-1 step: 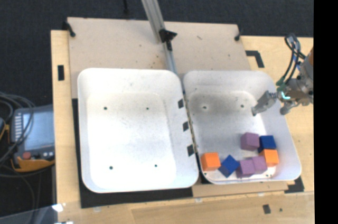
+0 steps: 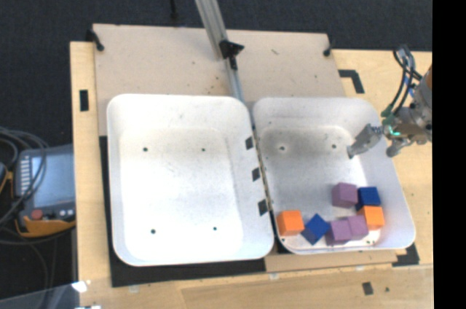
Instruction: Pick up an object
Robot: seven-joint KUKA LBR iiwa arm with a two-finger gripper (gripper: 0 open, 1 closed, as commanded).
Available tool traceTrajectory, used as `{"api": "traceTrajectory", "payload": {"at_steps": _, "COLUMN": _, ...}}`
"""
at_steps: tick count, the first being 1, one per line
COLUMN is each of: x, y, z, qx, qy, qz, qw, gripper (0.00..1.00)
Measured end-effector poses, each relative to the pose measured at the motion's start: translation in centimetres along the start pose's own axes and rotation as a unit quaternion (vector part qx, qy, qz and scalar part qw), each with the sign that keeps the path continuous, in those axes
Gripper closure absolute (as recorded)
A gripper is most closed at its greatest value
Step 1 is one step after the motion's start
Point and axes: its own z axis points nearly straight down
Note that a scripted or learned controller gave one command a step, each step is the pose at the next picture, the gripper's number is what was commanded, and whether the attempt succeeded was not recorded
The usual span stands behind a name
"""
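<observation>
Well, small cubes (image 2: pixel 344 194) (purple, blue, orange) cluster in right bin (image 2: pixel 306 118).

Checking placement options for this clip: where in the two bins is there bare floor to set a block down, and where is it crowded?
The left bin has bare floor from wall to wall. In the right bin, the far half, between the divider and the gripper, is free. Its near corner is crowded: orange, blue and purple blocks cluster there.
</observation>
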Motion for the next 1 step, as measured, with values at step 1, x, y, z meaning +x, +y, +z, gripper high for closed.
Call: {"api": "traceTrajectory", "payload": {"at_steps": 1, "x": -0.5, "y": 0.11, "z": 6.24, "qx": 0.003, "qy": 0.0, "qz": 0.001, "qw": 1.0, "gripper": 0.0}}
